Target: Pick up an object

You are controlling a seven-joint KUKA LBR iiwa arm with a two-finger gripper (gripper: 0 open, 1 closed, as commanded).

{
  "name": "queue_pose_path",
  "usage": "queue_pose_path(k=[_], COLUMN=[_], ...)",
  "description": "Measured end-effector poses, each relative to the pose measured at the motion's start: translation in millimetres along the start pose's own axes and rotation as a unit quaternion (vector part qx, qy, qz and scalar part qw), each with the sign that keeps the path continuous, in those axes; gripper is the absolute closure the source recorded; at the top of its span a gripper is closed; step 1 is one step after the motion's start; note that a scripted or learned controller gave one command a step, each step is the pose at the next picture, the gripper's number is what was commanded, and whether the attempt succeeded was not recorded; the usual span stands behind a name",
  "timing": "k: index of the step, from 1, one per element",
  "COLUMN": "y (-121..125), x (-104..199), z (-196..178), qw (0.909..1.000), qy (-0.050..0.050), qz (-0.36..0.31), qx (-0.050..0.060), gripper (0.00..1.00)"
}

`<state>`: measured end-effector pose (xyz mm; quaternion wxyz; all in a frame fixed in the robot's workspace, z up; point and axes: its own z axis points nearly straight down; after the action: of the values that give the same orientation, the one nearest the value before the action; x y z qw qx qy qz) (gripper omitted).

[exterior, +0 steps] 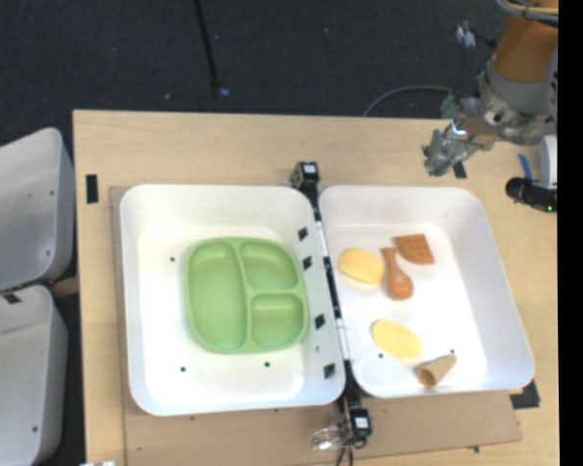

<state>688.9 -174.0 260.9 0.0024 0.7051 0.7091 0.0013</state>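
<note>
Plywood bench (204,149) on dark floor bears two white bins; right bin (471,212) holds food toys, including yellow piece (360,266). Gripper (444,151) hovers beyond that bin's far rim.

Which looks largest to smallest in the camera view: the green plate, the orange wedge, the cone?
1. green plate
2. and 3. orange wedge and cone: they look alike, so I do not rank them.

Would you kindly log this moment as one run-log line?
gripper: above right bin's far rim, nothing visibly held | right bin: five small items | left bin: green tray
</note>
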Motion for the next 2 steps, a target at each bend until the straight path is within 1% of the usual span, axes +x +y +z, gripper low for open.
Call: queue_pose_path(k=[1, 2], y=[-19.0, -43.0], x=[46.1, 82.7], z=[11.1, 19.0], qw=[1.0, 1.0], qy=[0.0, 0.0], qz=[0.001, 0.001], qx=[0.003, 0.003], gripper=[1.0, 1.0])
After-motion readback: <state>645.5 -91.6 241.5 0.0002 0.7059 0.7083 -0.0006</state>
